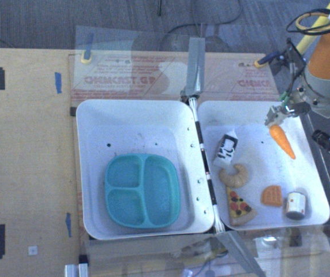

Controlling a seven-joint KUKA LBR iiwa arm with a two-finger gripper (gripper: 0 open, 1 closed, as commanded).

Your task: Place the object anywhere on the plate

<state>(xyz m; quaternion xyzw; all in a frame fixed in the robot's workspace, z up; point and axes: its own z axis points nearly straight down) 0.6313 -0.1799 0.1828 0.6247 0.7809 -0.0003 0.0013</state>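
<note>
Overhead, we look down at a slant on a tan worktop (26, 154) bearing two shallow white bins side by side.
Left bin (96, 120): we see a teal plate (143, 190) with three compartments, lying toward the near edge; nothing rests on it.
Right bin (251, 120): we count six small things scattered inside.
Carrot (282, 141): orange, lying at a slant near the bin's far right corner, its thick end up toward the claw.
Claw (276, 115): it sits at the end of the grey arm (325, 62) with its orange band, just above the carrot's thick end; we cannot tell whether its fingers are apart or closed, nor whether they touch the carrot.
Small carton (225, 148): white with black marks, tilted, near the bin's left wall.
Croissant (235, 175): tan, curved, just below the carton.
Pizza slice (239, 206): toy wedge near the front left corner.
Orange biscuit (272, 195): square, right of the pizza slice.
Can (295, 205): small, on its side, just beside the biscuit.
</note>
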